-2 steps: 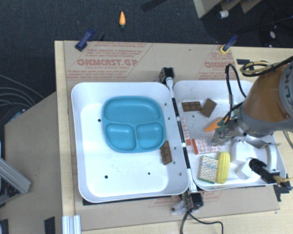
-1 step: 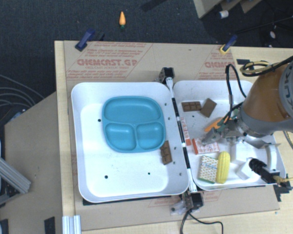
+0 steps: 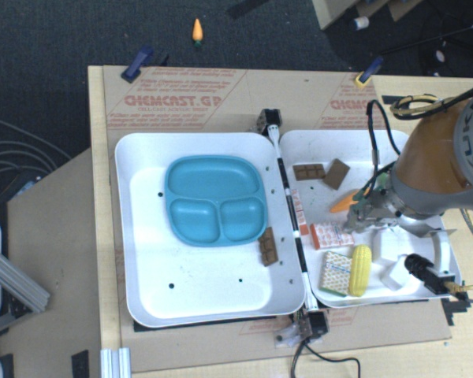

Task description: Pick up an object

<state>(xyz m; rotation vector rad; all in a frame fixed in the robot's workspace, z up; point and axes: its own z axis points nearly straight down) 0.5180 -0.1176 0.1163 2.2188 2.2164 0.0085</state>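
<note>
The tool (image 3: 361, 216) is hanging low in the right bin (image 3: 315, 142), just beside the orange carrot (image 3: 343, 203) and above the corn cob (image 3: 360, 269); whether it is apart or together I cannot tell. Around the corn cob, a patterned packet (image 3: 337, 272) is lying just left, a red-and-white packet (image 3: 331, 235) up-left, two brown pieces (image 3: 308, 172) farther up. Well left of it, a blue divided plate (image 3: 215, 199) is sitting in the left bin (image 3: 142, 235) on the desk (image 3: 102, 132)

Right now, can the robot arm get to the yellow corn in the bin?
Probably yes. The corn lies in the right bin, just below the gripper, with nothing on top of it. A patterned packet touches its left side and might get bumped.
</note>
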